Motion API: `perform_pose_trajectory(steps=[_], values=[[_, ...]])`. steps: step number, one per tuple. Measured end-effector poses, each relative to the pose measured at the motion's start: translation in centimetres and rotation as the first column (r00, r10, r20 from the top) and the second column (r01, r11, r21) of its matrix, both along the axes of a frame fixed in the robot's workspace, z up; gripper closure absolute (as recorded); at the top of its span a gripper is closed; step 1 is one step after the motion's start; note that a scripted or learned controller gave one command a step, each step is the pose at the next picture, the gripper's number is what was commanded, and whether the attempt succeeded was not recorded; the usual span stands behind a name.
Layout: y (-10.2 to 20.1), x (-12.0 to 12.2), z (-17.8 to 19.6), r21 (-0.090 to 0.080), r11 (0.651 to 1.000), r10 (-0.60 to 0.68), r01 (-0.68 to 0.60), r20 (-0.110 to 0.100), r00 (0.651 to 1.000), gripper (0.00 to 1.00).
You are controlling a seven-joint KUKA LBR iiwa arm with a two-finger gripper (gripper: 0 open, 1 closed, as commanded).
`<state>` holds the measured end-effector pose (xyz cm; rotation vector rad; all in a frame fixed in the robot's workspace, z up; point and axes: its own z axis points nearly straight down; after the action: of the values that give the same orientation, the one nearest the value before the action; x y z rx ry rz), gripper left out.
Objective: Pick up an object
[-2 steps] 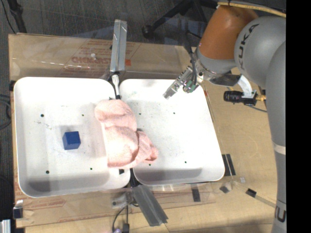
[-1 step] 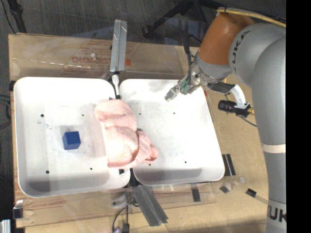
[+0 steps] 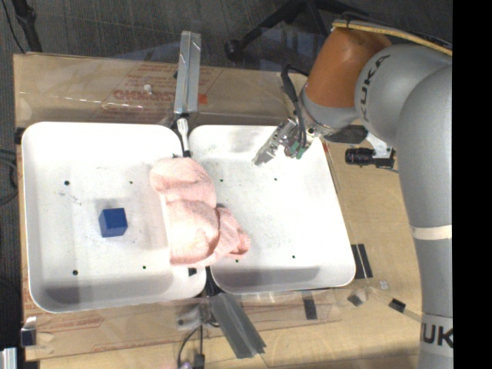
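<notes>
A small blue cube (image 3: 113,221) lies in the left bin (image 3: 46,152), toward its left middle. A crumpled pink cloth (image 3: 194,214) drapes over the divide between the two bins, partly in each. My gripper (image 3: 269,154) hangs over the upper part of the right bin (image 3: 307,229), well right of and above the cloth. Nothing shows between its fingers, which point down-left.
A grey metal bar (image 3: 187,75) stands at the back between the bins. Another grey bracket (image 3: 234,327) sits at the front between them. The brown bench (image 3: 92,83) surrounds both bins. My arm's orange band (image 3: 338,68) and grey links fill the right side.
</notes>
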<state>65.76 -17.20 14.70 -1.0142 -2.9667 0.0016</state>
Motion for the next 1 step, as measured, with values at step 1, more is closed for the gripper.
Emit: perform_pose_trajectory(steps=[1], values=[[-2.28,-2.55,7.94,-0.001,0.989,0.149,-0.149,0.005,0.989,1.00]])
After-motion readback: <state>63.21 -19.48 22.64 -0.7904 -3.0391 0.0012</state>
